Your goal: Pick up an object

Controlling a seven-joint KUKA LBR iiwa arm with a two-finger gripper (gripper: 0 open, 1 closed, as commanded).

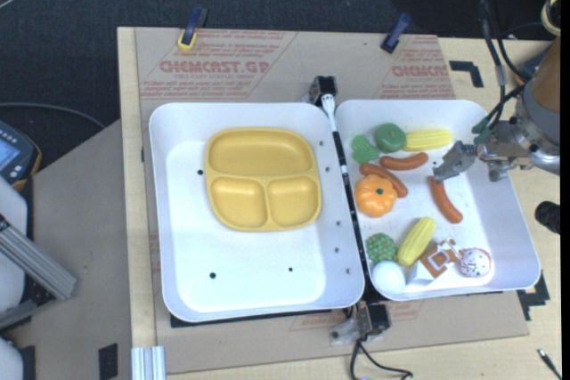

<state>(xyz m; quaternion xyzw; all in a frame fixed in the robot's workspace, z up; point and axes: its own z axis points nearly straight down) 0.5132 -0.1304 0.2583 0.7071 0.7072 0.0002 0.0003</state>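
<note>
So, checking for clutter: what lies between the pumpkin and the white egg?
In the camera view, a green broccoli piece lies between the orange pumpkin and the white egg.

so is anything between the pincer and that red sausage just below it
Nothing visible. The pincer hangs over the right bin, and the red sausage lies on bare bin floor just below it in the view. The other sausage and corn cob lie to its left.
</note>
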